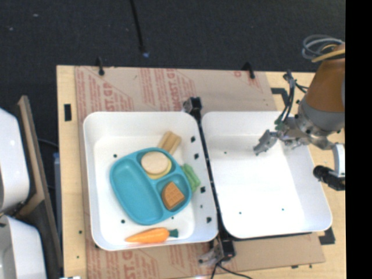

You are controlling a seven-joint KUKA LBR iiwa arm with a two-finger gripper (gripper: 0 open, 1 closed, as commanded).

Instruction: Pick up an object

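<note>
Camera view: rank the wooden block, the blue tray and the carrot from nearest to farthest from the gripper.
Measured from the gripper:
1. Wooden block, top of the left bin.
2. Blue tray, middle of that bin.
3. Carrot, at its front edge.

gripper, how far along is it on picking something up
Nothing looks done yet: the carrot, the blue tray with its round biscuit and brown cracker, all lie in the left bin. In hand: the gripper hangs over the right bin, nothing visible between its fingers. Left: reach across, grasp, lift.
</note>
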